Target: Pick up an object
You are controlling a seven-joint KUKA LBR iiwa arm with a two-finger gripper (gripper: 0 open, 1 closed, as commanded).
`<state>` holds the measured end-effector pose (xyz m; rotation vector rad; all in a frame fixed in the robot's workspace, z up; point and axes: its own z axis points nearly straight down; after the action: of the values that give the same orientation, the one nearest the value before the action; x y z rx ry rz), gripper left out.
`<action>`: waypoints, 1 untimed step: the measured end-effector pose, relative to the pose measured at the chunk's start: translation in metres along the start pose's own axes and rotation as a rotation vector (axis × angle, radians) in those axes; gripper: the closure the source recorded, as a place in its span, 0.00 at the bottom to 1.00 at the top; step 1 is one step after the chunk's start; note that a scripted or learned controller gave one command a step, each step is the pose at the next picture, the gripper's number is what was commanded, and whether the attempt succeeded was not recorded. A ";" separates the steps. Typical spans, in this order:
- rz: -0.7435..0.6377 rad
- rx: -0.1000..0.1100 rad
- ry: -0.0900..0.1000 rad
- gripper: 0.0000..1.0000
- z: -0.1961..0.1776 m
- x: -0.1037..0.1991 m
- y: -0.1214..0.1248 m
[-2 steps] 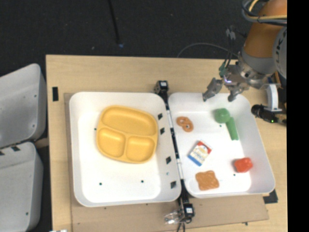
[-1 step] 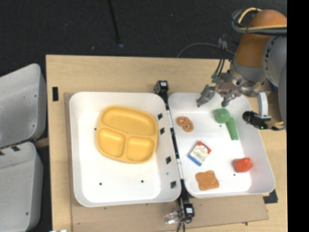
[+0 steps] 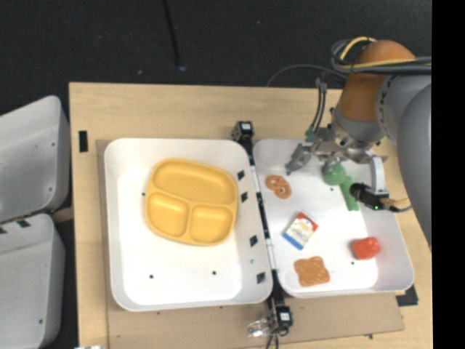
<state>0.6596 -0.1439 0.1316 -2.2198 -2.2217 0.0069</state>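
Observation:
My gripper (image 3: pixel 313 161) hangs over the back of the right bin (image 3: pixel 392 227), open, with nothing between its fingers. A green stick-shaped object (image 3: pixel 343 185) lies just to its right, close to one finger. A brown ring-shaped pretzel (image 3: pixel 277 186) lies to the gripper's front left. Further forward are a small white, blue and red packet (image 3: pixel 299 230), a brown toast piece (image 3: pixel 312 270) and a red object (image 3: pixel 365 248).
The left bin (image 3: pixel 131 267) holds a yellow divided plate (image 3: pixel 192 200). A black divider with clips (image 3: pixel 258 217) runs between the bins. The grey and orange arm (image 3: pixel 367 93) and its cables stand over the right bin's back right corner.

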 end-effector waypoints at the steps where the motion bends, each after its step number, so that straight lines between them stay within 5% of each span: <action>1: -0.001 -0.008 0.000 1.00 -0.015 -0.001 0.002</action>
<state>0.6614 -0.1446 0.1468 -2.2232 -2.2266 -0.0018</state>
